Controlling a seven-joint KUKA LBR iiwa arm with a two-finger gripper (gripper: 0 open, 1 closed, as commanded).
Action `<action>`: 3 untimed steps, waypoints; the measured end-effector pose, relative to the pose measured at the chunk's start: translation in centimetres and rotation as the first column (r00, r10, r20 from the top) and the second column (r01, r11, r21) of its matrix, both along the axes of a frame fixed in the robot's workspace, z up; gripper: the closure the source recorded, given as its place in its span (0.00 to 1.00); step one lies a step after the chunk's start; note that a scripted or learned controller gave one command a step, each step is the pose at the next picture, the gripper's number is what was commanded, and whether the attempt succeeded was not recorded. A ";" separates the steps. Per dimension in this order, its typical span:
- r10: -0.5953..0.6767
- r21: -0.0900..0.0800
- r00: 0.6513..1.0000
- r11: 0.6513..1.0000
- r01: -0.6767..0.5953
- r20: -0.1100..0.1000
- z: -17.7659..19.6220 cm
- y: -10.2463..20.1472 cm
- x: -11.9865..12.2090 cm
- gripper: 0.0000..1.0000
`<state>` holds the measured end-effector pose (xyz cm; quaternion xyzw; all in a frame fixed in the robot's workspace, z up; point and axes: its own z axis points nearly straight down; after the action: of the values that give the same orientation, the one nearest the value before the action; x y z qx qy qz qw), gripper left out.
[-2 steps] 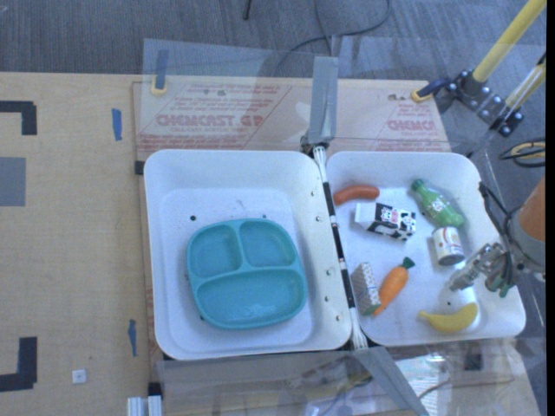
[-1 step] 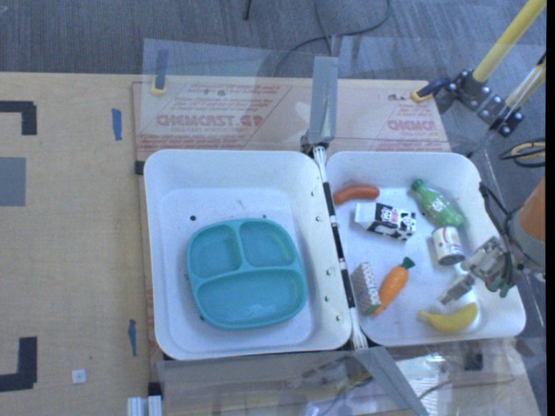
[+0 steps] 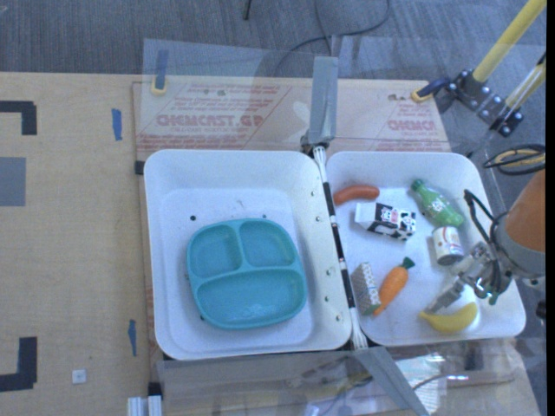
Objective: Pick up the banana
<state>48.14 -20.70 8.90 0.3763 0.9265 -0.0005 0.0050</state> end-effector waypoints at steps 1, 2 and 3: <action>0.100 0.002 0.995 0.995 -0.100 -0.004 3.6 0.2 0.0 0.00; 0.156 0.001 0.988 0.988 -0.156 -0.001 0.0 0.2 0.1 0.00; 0.173 0.000 0.985 0.985 -0.173 0.001 -0.1 -1.7 8.6 0.00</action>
<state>56.71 -22.42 8.84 0.2945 0.9556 0.0004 0.0055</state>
